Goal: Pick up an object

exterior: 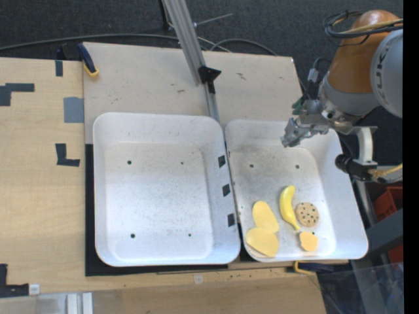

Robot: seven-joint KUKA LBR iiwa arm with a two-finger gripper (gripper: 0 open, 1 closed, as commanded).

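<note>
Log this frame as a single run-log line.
hand over far end of right bin, nothing seen held | banana, cookie, yellow pieces at near end | left bin | pick not yet made

A robotics lab, by every sign: a grey-and-orange arm [366,57] reaches over two white bins [98,175] on a taped plywood counter [39,175], beneath a metal pole [186,34], probably a camera mast, and loose cables [229,44].

Matt, speckled white plastic bins [157,126] on pale wood bench [39,175].
</note>
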